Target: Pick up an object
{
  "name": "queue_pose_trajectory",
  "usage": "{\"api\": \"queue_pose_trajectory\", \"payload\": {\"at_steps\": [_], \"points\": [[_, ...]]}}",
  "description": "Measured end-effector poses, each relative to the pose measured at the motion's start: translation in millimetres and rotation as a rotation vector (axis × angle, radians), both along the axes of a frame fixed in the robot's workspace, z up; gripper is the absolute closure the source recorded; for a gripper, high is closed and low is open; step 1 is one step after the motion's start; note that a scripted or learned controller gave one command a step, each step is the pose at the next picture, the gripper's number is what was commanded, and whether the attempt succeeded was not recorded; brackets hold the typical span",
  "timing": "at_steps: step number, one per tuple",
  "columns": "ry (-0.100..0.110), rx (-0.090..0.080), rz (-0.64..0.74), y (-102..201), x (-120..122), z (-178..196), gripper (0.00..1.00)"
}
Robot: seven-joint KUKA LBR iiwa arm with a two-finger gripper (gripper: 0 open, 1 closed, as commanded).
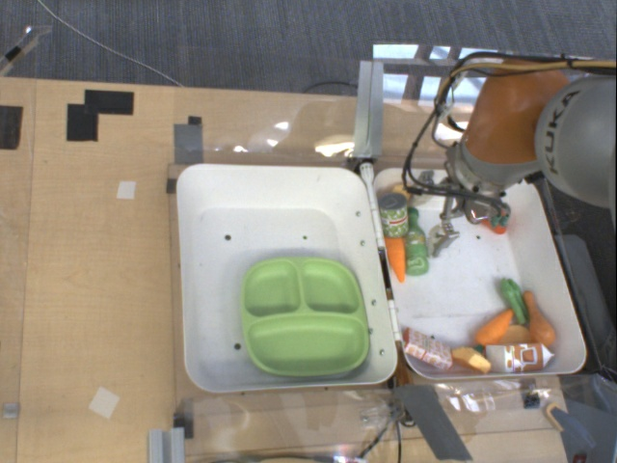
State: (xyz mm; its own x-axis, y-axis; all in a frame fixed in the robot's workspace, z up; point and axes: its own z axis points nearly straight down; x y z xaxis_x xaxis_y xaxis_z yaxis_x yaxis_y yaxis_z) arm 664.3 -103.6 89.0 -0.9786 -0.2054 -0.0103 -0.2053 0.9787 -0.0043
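One gripper (445, 238) hangs over the right bin (571, 328), its fingers slightly parted and pinching nothing.
Just left of it, a green bottle (415, 248), a small can (393, 214) and a carrot (396, 258) lie along the bin's left wall. A red-capped item (496, 223) sits to its right. More toy food crowds the near edge, among them a carton (522, 357). A green divided plate (305, 315) rests in the left bin (204, 258).
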Motion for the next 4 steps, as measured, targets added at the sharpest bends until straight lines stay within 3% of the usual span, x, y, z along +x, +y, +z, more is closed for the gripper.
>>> {"api": "queue_pose_trajectory", "payload": {"at_steps": [1, 2, 3, 4], "points": [[-0.002, 0.003, -0.065, 11.2, -47.5, 0.4, 0.00], [-0.005, 0.003, -0.150, -16.7, -101.5, 1.5, 0.00], [-0.006, 0.004, -0.147, 22.5, -77.1, 1.1, 0.00], [-0.023, 0.004, -0.141, 23.3, -72.4, 16.1, 1.00]]}}
